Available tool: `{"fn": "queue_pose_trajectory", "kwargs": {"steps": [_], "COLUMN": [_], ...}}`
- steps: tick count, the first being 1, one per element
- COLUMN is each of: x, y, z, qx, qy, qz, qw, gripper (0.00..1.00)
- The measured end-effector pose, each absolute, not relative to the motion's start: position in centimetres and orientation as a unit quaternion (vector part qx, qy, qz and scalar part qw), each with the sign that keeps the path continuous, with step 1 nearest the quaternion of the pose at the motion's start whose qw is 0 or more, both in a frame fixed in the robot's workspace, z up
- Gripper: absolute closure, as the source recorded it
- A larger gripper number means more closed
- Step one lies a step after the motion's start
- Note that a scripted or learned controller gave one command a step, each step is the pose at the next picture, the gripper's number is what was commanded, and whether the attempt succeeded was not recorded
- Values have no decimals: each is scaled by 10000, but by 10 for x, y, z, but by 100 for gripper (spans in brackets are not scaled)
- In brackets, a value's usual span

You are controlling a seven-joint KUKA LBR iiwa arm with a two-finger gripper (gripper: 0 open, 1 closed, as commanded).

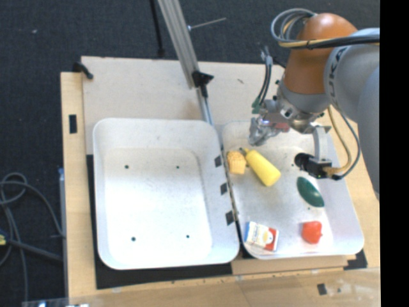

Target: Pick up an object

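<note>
Yellow cylinder, likely light, stiff and smooth, is seen lying slantwise in the right bin, beside a corn piece. It is best gripped across its middle. The tool is poised just above; its opening cannot be told.

You see a bulky grey arm with an orange band; grey cables loop above its wrist.
</note>
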State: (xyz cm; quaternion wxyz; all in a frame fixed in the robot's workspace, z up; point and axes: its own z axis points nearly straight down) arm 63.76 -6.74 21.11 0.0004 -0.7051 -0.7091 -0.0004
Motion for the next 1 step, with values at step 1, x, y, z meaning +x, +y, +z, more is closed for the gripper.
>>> {"fn": "queue_pose_trajectory", "kwargs": {"steps": [1], "x": [621], "y": [-21], "z": [228], "qx": [-7049], "qy": [-7093], "qz": [-9], "qw": [5], "gripper": [100]}}
